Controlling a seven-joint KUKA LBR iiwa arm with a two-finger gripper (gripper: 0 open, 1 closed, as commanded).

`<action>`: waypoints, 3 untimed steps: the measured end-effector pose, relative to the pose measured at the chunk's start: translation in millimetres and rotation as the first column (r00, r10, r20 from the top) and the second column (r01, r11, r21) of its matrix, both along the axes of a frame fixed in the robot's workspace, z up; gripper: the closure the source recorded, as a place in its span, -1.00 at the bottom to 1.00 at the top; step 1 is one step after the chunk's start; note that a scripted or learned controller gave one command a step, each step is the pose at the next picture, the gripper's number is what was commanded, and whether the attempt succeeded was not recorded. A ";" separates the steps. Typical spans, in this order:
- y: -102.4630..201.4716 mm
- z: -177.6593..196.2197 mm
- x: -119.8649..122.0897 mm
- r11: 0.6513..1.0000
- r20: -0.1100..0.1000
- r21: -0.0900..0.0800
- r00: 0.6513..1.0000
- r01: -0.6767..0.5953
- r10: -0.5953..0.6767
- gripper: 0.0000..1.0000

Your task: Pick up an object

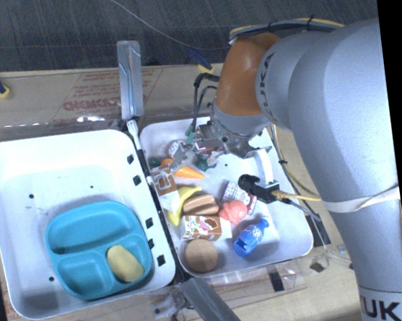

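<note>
Two white bins (pixel 7 238) sit on the bench, the arm (pixel 325 104) reaching over the right one's far end, claw (pixel 203 147) low among toys — grip unreadable — so nothing looks lifted yet, the brown ball (pixel 200 256) untouched.

The grey arm (pixel 342 124) reaches in from the right, its bulk filling that side. Its orange band (pixel 242 78) sits just above the wrist, which bends downward to the gripper (pixel 201 149) below and to the left. The gripper appears to point steeply down, seen mostly from above.
</note>
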State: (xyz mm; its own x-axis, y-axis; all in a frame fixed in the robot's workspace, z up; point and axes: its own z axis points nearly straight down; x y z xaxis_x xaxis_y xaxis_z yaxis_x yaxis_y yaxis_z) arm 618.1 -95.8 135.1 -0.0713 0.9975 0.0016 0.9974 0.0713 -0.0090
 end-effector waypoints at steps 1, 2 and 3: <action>-13.9 -30.3 31.1 0.998 0.034 0.002 0.997 0.070 -0.070 -1.00; -2.5 -41.6 39.0 0.997 0.010 0.000 0.997 0.072 -0.072 -1.00; -2.2 -33.2 37.7 0.998 0.004 0.000 0.998 0.068 -0.068 1.00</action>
State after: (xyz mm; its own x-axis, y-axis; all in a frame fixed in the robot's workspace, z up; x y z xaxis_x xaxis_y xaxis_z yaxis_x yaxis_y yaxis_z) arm 655.8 -97.9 101.8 -0.0029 1.0000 0.0010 1.0000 0.0029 -0.0048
